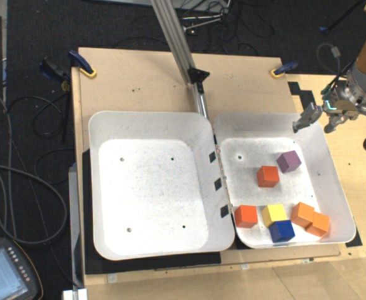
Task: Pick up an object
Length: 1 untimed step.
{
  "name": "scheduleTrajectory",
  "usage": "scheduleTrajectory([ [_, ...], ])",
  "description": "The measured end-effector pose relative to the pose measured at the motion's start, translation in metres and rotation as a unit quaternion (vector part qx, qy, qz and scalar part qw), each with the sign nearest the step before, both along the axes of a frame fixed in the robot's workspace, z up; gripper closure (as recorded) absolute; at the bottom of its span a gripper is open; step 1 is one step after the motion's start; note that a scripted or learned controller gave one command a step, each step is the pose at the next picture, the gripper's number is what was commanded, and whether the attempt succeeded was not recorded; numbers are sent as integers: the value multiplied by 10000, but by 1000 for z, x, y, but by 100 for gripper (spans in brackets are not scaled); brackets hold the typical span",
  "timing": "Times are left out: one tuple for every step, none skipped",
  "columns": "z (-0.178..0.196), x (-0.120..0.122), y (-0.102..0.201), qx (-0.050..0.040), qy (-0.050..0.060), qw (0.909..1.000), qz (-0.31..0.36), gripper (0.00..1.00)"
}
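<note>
Grey arm (365, 83), orange band, dark two-fingered claw (318, 119)

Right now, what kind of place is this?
Probably a robot lab: a gripper hangs above two white bins, coloured blocks lie inside one, and cables trail over the floor.

Seven small blocks lie in the right bin (333, 186). A purple block (288, 161) and a red block (268, 176) sit mid-bin. Orange, yellow and blue ones line its near edge.
</note>
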<state>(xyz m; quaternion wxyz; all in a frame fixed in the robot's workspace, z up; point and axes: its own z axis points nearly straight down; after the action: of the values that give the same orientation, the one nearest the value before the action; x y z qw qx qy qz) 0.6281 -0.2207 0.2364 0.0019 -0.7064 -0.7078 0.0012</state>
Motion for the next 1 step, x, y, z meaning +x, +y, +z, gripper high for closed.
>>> scheduleTrajectory([
  [2, 0, 0, -8, -13, 10000, 9, 0],
])
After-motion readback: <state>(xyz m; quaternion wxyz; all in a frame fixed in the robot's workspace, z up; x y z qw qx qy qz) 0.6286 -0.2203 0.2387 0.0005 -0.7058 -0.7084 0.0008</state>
